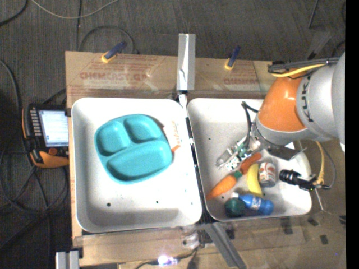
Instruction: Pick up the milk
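Note:
The milk looks like a small white and orange carton (174,135) lying in the left bin (84,167), tucked against the right edge of the teal divided plate (133,147). My gripper (229,157) is low over the right bin (219,116), just above and left of the carrot (222,187). It is well to the right of the carton, across the rims between the two bins. The grey arm with its orange band (283,108) comes in from the right.
At the front of the right bin lie a carrot, a banana (253,179), a small can (267,173), a blue bottle (256,204) and a dark green item (234,207). A second orange piece (250,161) sits by the gripper. A handheld pendant (49,133) rests left of the bins.

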Robot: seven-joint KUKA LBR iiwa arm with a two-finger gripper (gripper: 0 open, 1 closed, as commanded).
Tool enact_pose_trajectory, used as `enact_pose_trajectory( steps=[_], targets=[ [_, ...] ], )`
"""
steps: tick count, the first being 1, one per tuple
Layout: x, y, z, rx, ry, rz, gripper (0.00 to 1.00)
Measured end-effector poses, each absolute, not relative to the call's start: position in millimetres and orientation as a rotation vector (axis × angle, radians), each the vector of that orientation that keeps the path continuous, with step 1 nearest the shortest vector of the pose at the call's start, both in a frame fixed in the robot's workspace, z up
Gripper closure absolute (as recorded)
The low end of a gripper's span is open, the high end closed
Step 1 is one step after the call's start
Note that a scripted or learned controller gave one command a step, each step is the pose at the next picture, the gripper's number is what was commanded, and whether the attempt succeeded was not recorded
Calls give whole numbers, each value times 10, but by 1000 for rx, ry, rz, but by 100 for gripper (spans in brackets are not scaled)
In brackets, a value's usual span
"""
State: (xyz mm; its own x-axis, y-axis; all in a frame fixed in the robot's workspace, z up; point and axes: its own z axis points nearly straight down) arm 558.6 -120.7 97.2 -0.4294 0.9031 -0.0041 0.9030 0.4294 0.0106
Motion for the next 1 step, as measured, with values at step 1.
enact_pose_trajectory(
  steps=[1],
  targets=[
    [5948,-671,1816,1859,2535,-6,100]
  ],
)
